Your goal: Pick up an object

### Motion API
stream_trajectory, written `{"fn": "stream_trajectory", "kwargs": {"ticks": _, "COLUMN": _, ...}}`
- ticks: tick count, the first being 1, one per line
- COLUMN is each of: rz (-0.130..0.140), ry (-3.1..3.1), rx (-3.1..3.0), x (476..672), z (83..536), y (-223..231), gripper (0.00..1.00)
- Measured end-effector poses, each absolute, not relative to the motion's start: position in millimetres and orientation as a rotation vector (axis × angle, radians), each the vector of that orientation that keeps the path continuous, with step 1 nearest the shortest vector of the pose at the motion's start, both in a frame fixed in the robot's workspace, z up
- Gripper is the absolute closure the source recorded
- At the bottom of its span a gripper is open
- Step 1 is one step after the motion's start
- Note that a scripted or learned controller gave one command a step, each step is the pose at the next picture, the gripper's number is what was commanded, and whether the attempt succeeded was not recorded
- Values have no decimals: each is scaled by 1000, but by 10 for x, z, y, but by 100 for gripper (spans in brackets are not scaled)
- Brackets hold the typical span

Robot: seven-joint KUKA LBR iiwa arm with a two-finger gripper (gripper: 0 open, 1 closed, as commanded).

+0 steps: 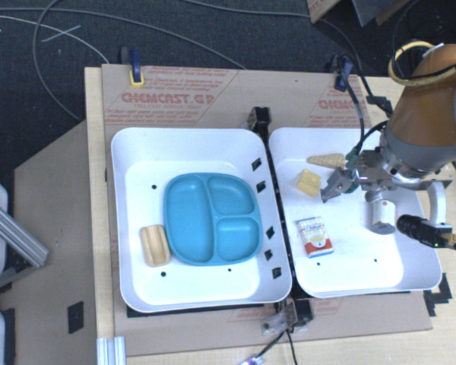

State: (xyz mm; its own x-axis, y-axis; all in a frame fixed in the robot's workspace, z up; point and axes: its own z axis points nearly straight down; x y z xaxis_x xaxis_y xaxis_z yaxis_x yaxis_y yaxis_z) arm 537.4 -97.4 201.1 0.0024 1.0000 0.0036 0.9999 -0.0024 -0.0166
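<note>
Gripper (336,187) fingers were seen slightly parted, nothing between them, just beside the yellow block (309,182) in the right bin (365,280). No object had been lifted; closing and raising were judged outstanding.

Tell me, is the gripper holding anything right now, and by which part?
Nothing is held. The gripper hangs open over the right bin, its fingertips just beside the yellow block, not around it.
</note>
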Motion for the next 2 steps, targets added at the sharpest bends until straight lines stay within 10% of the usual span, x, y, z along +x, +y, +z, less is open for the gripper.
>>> {"fn": "stream_trajectory", "kwargs": {"ticks": 2, "rz": 4, "ry": -2216, "rx": -2219, "x": 5338, "z": 1588, "y": -1050, "gripper": 0}}
